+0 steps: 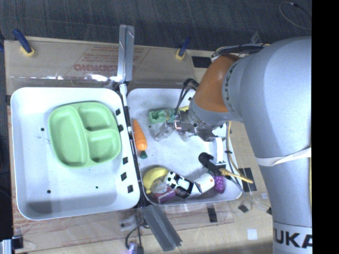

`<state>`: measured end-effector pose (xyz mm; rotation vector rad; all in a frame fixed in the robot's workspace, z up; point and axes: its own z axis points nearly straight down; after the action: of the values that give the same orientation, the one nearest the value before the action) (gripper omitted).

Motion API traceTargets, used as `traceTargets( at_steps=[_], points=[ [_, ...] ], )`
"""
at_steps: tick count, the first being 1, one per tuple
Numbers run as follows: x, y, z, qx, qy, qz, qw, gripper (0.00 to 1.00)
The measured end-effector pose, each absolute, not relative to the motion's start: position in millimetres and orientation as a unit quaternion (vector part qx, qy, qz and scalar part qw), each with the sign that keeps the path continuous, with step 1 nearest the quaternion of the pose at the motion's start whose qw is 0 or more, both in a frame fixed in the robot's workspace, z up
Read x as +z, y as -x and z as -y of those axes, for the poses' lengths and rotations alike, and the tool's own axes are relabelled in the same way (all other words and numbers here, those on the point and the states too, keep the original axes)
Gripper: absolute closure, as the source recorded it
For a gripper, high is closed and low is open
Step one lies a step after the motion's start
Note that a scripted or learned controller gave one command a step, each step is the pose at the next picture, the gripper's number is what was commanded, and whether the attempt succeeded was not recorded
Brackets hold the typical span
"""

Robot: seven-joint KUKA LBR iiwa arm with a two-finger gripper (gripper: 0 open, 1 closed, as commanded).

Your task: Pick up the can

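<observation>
A small green container [157,115], which may be the can, lies in the upper part of the right bin [159,97]. I cannot make out its shape clearly. My gripper [173,124] is low in that bin, just right of the green container and close to it. A pale, greyish crumpled thing [161,132] lies just below and left of the gripper. The wrist and orange band [214,86] hide the bin's right side. Nothing shows between the fingers.
An orange carrot [139,135] lies along the right bin's left wall. At its front edge sit a yellow fruit [153,177], a black-and-white toy [177,183], a white and red item [205,183] and purple grapes [219,183]. A green divided plate [85,134] fills the left bin [26,157].
</observation>
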<state>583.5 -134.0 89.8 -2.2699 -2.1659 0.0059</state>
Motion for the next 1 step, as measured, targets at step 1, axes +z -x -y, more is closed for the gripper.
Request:
traceTargets(
  at_steps=[1],
  points=[
    [86.3, -646.0, 134.4, 0.0097, 0.77, 0.638, 0.011, 0.0]
  ],
)
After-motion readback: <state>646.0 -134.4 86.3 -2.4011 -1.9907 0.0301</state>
